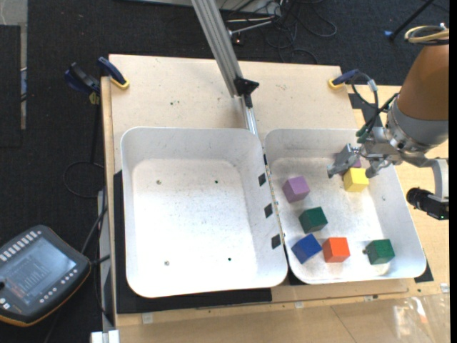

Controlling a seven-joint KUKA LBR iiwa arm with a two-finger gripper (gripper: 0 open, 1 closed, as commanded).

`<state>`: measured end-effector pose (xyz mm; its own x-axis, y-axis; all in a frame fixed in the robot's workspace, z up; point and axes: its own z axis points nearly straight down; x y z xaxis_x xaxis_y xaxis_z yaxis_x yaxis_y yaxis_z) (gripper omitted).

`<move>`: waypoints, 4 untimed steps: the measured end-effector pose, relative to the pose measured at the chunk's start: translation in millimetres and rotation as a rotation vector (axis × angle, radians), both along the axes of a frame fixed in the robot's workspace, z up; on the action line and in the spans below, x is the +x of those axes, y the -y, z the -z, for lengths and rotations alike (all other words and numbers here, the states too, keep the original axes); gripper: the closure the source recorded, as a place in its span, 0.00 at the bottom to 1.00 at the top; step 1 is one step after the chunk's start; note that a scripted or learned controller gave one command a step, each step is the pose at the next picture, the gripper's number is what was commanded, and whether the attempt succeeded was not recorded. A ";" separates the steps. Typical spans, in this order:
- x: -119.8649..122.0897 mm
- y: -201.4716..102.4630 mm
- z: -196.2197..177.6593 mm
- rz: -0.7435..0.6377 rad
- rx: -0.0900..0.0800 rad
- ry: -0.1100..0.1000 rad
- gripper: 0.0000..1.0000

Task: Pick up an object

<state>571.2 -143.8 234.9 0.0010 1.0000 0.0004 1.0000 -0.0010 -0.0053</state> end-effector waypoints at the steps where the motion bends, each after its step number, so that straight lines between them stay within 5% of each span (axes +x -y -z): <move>1: 0.2 -7.3 45.8 -0.001 0.000 0.000 0.00; 2: -7.1 -0.4 95.4 0.001 0.000 0.000 0.00; 3: -4.9 -0.3 81.9 0.000 -0.001 0.007 1.00; 4: 3.6 6.0 23.6 -0.003 -0.003 0.012 1.00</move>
<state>574.8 -149.7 211.3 -0.0016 1.0000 -0.0023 1.0000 0.0017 0.0067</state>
